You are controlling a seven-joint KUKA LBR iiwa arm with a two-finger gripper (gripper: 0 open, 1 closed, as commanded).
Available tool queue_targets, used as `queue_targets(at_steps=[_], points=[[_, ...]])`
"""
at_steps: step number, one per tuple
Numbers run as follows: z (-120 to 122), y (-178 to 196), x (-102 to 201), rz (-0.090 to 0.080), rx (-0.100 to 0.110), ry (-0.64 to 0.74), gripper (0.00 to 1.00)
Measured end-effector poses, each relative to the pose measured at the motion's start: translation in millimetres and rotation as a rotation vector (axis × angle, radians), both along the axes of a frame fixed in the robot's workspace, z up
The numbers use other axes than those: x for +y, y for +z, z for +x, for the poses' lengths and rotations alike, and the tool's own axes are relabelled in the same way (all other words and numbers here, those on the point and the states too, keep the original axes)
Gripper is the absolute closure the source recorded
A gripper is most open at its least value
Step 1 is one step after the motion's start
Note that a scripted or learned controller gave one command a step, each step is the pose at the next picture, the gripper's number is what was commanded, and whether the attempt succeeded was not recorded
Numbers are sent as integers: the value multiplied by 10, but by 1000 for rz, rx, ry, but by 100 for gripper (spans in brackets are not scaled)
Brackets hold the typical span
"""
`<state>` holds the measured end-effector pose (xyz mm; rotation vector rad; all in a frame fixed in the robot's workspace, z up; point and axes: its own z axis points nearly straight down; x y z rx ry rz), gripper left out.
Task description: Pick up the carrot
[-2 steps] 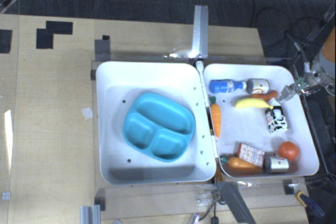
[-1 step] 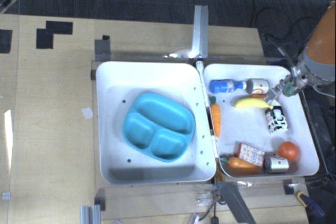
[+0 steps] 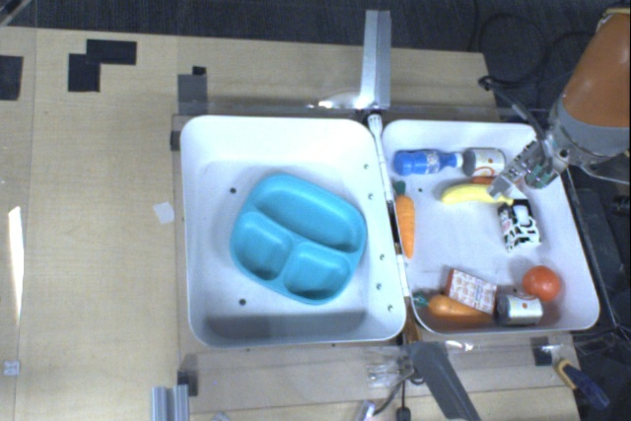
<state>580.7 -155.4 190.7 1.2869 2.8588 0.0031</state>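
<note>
Carrot (image 3: pixel 404 225) lies lengthwise against the left wall of the right bin (image 3: pixel 582 242), green top toward the blue bottle (image 3: pixel 426 162), touching nothing else and well apart from the gripper (image 3: pixel 520 175). Gripper hangs over the upper right of that bin, just beside the banana (image 3: pixel 466 194) and above the black-and-white cow toy (image 3: pixel 520 226), nothing visibly between its fingers, opening too blurred to tell. Same bin has a grey can (image 3: pixel 484 159), a tomato (image 3: pixel 541 283), a small box (image 3: pixel 470 290), an orange vegetable (image 3: pixel 455 310) and a 2nd can (image 3: pixel 519 309); left bin (image 3: pixel 212 212) holds a blue 3-compartment tray (image 3: pixel 296 237).
</note>
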Motion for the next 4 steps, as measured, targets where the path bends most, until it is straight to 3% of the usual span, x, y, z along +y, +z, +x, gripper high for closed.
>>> queue_targets(at_steps=[1, 2, 3, 4], points=[[-329, 94, 417, 1, -1, -33, 100], [-483, 195, 169, -2, -2, 175, 100], [-116, 82, -329, -3, -2, 250, 100], [-86, 208, -317, -6, -12, 252, 100]])
